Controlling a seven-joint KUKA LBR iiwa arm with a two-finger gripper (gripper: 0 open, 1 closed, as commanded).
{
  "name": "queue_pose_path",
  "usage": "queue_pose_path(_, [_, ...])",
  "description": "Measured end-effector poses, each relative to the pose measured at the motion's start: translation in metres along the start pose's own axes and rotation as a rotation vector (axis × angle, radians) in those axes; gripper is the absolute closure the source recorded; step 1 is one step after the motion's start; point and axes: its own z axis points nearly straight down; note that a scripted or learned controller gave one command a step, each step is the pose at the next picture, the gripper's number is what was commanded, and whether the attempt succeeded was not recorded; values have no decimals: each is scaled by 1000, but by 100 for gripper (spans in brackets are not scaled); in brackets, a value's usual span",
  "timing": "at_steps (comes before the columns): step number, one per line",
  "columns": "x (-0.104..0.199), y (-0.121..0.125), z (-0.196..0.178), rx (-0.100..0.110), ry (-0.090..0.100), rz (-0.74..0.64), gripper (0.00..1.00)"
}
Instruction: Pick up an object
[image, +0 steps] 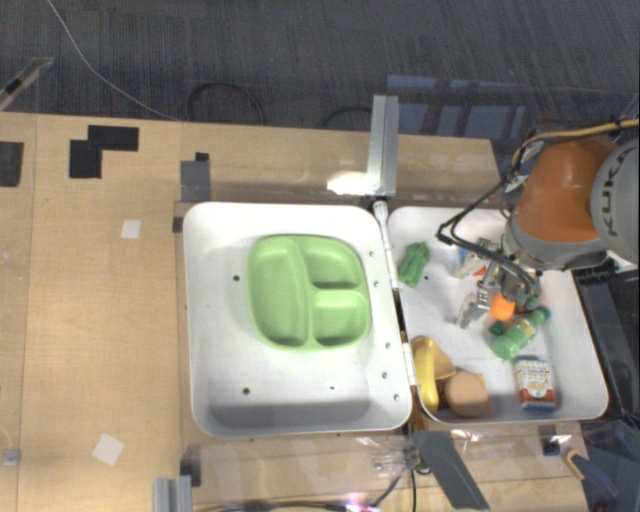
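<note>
Seemingly tool (487, 303) just above orange object (502, 309), right bin (590, 352).

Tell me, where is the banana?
The banana lies in the right bin, at its front left corner, beside the tan block.

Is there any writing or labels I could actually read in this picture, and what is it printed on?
"KU": large dark letters on the grey arm at the right edge, cut off by the frame.
Small can in the right bin: colourful printed label, too small and blurred to read.
Black squares on the bench: plain shapes, no text.
</note>
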Motion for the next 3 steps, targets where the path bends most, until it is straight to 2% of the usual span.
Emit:
queue_pose_path(1, [47,-4,-2,0,-3,121,0])
queue_pose_path(2, [57,28,-2,1,-7,-12,0])
queue_pose_path(3, [56,-5,-3,2,-8,-554,0])
